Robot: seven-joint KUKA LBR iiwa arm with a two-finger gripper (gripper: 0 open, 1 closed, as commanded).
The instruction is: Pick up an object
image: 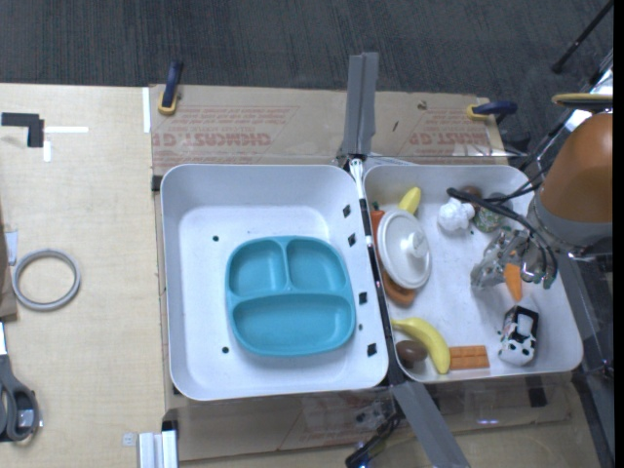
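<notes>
The right bin [561, 359] holds several small items. My gripper [491, 264] hangs low over its right half, under the grey and orange arm [583, 178]. A small orange carrot-like piece [514, 282] lies right beside the gripper's tip; whether it is touched is unclear. A white crumpled object [454, 216] lies up and left of the gripper. A black-and-white cow toy [520, 337] sits below it. A white round lid [405, 249] rests at the bin's left side. A yellow banana [430, 340] and an orange block [469, 358] lie near the front edge.
The left bin [185, 261] holds a blue divided plate [290, 295]. A small yellow piece [410, 200] lies at the right bin's back left, and a brown item [411, 355] by the banana. A grey ring [43, 279] and scissors [17, 409] lie on the bench at left.
</notes>
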